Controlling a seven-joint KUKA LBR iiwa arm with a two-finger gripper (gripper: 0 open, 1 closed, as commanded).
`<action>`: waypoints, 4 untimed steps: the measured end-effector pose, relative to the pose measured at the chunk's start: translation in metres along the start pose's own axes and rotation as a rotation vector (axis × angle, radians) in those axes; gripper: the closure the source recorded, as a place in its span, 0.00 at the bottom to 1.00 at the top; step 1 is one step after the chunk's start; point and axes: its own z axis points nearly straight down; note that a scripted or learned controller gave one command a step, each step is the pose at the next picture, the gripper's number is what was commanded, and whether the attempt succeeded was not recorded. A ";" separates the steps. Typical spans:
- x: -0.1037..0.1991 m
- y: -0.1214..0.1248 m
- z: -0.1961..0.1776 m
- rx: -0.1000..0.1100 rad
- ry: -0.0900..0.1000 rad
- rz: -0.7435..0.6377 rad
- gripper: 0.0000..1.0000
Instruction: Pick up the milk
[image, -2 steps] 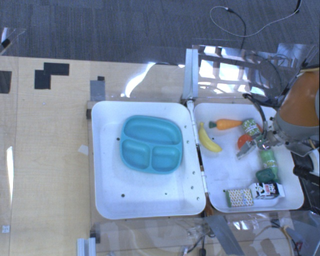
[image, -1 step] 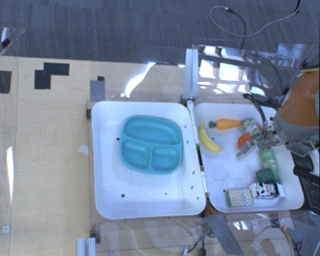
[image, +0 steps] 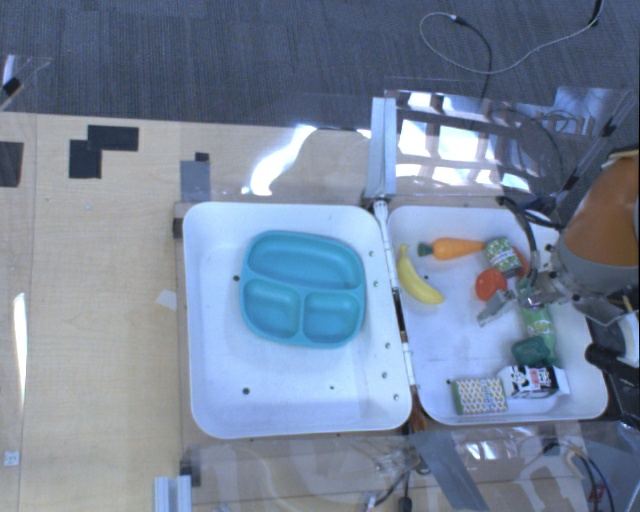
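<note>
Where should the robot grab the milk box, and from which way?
Probably from straight above, pinching across the short width of the milk carton. It lies flat on its side near the front rim of the right bin, and a speckled box sits against its left end, so closing along its length looks blocked.

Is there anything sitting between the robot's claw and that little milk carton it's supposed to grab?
Yes. The gripper hangs above the middle of the right bin, and the milk carton lies near that bin's front edge. A dark green item sits just behind the carton, roughly on the way, and a patterned box lies beside it.
</note>
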 end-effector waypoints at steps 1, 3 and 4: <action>0.063 -0.025 0.022 -0.002 -0.008 0.063 0.00; 0.069 0.023 0.023 -0.002 -0.007 0.552 0.00; 0.058 -0.024 0.022 -0.005 -0.009 0.529 0.00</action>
